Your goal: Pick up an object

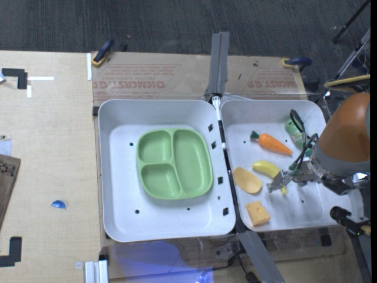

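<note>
The robot arm (347, 137) comes in from the right side of the picture, and its gripper (278, 184) is low in the right bin (306, 214), just beside the yellow banana (265, 169); I cannot tell how its tips stand. Near it in that bin lie an orange carrot (274, 143), a tan chip (247, 180), a cheese cube (258, 213) and a green toy (294, 128) near the top. The left bin (118, 205) holds a green plate (175, 163) with three parts.
</note>
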`<state>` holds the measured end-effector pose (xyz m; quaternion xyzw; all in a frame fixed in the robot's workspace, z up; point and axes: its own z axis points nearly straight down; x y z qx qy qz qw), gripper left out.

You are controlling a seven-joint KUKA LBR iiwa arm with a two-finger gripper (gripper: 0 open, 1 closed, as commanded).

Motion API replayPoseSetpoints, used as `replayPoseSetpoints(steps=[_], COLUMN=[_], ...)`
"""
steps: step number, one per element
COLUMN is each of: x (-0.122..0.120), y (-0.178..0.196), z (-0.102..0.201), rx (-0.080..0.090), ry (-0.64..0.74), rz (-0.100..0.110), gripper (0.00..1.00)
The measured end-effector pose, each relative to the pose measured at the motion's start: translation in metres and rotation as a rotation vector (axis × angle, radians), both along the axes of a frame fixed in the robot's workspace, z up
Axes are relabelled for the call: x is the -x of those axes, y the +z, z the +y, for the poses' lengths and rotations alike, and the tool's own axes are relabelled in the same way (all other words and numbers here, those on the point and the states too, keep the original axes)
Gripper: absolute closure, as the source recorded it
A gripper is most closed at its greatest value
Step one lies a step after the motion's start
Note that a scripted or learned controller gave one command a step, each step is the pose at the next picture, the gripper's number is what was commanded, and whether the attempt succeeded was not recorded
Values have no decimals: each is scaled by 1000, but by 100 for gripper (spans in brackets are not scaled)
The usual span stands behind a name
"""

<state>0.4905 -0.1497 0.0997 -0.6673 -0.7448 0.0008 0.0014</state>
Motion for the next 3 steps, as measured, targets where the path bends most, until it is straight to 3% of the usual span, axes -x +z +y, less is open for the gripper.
replayPoseSetpoints(steps=[1,2,3], x=[0,-24,13], y=[8,45,-2], z=[-1,-17,-68], rx=[0,1,0], ry=[-3,212,182], rz=[1,-3,-1], gripper=[100,100,100])
